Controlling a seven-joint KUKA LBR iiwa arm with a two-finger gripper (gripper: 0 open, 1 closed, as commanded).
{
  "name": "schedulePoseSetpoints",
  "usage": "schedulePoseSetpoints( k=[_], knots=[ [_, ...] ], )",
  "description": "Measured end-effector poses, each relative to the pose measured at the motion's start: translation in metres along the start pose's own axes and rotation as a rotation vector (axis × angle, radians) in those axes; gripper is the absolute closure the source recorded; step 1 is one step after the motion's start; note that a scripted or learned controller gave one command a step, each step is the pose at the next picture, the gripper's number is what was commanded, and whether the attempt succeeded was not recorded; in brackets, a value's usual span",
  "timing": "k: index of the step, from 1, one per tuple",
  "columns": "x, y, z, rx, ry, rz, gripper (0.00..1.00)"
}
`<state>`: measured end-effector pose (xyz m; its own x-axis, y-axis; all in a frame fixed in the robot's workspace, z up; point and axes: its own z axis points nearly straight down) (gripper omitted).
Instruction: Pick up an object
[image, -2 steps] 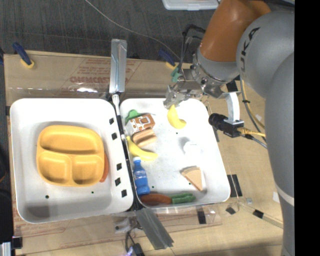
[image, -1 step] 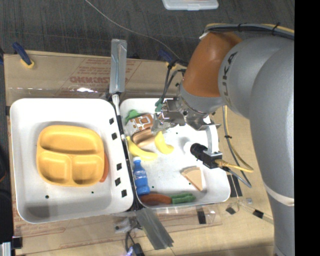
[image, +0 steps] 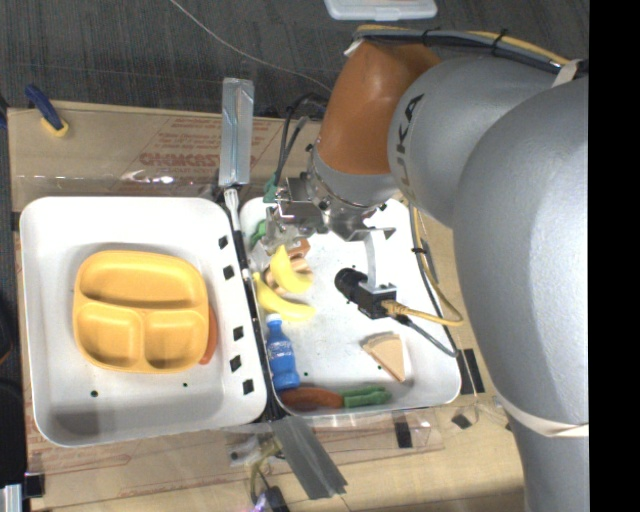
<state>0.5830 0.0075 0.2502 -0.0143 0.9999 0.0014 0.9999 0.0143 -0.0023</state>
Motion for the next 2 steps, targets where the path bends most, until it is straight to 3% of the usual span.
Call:
schedulePoseSetpoints(
  k=[1, 2],
  knots=[
    [-0.036, 0.033, -0.001, 0.001, -0.002, 0.041, 1.00],
    [-0.010, 0.027, 0.041, 0.005, -0.001, 0.122, 1.00]
  ],
)
